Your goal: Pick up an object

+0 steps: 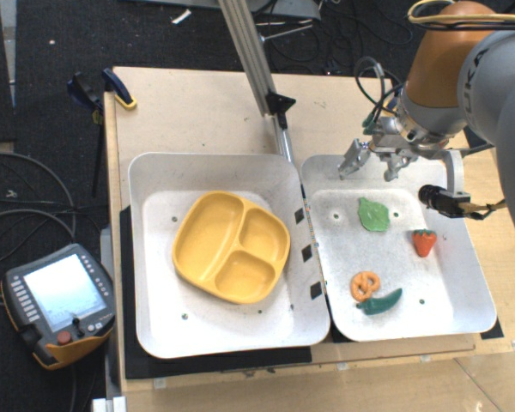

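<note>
Gripper [371, 160] poised above the right bin's [463, 312] far rim, fingers spread apart, nothing between them. Green leaf piece [374, 215] lies at six o'clock from it, nearest; strawberry [424, 242] at four o'clock; pretzel [365, 284] touches the dark green pepper [381, 301]. Risk: the leaf's flat shape could let the fingers close on nothing; the touching pair could be nudged apart instead of grasped.

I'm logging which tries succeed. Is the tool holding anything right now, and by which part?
Nothing is held. The tool hangs open above the far edge of the right bin, with no object between its fingers; the green leaf lies below it.
</note>
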### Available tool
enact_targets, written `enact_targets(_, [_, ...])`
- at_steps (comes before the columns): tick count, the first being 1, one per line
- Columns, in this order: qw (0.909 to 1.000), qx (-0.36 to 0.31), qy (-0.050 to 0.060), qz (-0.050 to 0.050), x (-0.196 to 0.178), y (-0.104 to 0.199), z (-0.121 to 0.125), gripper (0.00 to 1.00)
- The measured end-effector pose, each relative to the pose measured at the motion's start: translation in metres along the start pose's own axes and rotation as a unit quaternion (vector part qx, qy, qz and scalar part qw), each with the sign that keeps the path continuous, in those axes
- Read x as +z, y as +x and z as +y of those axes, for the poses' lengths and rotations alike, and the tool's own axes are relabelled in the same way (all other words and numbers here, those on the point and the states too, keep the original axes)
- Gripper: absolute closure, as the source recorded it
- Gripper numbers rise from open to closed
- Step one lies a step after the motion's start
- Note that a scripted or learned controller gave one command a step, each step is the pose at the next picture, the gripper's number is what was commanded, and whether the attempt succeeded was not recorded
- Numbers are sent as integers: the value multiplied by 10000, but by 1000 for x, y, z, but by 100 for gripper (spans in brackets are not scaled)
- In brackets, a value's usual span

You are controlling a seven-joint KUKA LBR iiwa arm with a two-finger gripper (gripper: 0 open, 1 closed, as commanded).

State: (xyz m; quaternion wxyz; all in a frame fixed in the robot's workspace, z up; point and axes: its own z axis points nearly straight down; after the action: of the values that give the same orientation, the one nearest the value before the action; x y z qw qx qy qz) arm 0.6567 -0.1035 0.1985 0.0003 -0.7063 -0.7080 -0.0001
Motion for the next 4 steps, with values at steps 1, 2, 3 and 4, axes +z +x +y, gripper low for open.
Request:
enact_targets(1, [10000, -1, 1, -1, 0, 0, 0, 0])
enact_targets(2, [10000, 11, 28, -2, 57, 2, -11, 0])
enact_targets(3, [10000, 8, -3, -8, 104, 2, -10, 0])
enact_targets(4, [10000, 11, -18, -10, 92, 2, -9, 100])
